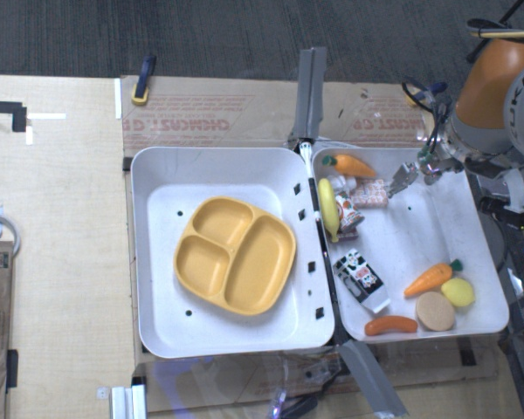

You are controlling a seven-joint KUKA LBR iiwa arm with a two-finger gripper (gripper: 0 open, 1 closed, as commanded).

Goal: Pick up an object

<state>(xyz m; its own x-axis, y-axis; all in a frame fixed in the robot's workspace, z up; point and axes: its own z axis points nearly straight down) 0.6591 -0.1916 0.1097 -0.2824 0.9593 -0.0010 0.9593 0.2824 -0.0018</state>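
White plastic bins sit side by side on the bench, divider between them. Left bin (148, 260): holds one yellow sectioned plate (236, 256), lying flat near the middle, well clear of all four walls; likely a drop-off spot, not a target.

Right bin (485, 234): all the loose pick candidates are here, scattered in two clusters. Along its left wall: banana (328, 206) lying lengthwise against the wall, crinkled snack wrapper (360, 201) touching it, small milk carton (361, 280) on its side further toward the near edge. Far left corner: orange carrot (351, 164). Near right corner: second carrot (430, 278), yellow lemon (458, 292), tan round disc (435, 312), red-orange sausage (390, 325) along the near wall, all close together or touching.

Arm enters over the far right corner. Gripper (408, 176) hangs low over the far part of the bin, tilted toward the wrapper, just beside it. Fingers (403, 180) look slightly spread, nothing between them. Judgement: approach stage, no grasp made; wrapper or far carrot the probable target. Wrapper is thin and crumpled, may slip.
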